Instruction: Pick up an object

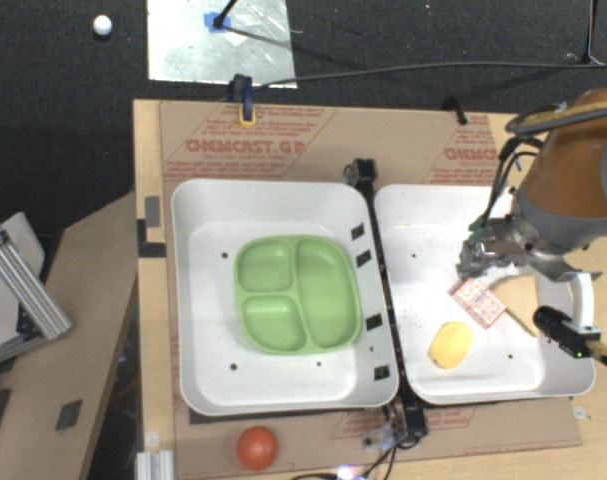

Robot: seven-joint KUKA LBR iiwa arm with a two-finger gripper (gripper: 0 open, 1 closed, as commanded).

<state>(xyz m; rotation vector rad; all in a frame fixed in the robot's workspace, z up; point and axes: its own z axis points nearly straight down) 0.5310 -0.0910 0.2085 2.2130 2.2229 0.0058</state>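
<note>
The right bin [423,268] has bare floor across its left and far parts. Near its front lie a yellow lump [450,345] and, just beside it, a red-and-white packet [479,302]. The gripper [480,255] hangs over the packet's far end. In the left bin [198,268], a green tray [297,293] fills the middle, leaving narrow margins.

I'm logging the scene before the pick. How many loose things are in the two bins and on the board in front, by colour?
Green: 1, the divided plate in the left bin
Yellow: 1, the lemon in the right bin
Red and white: 1, the small packet in the right bin
Orange-red: 1, the ball on the board
Total: 4
</note>
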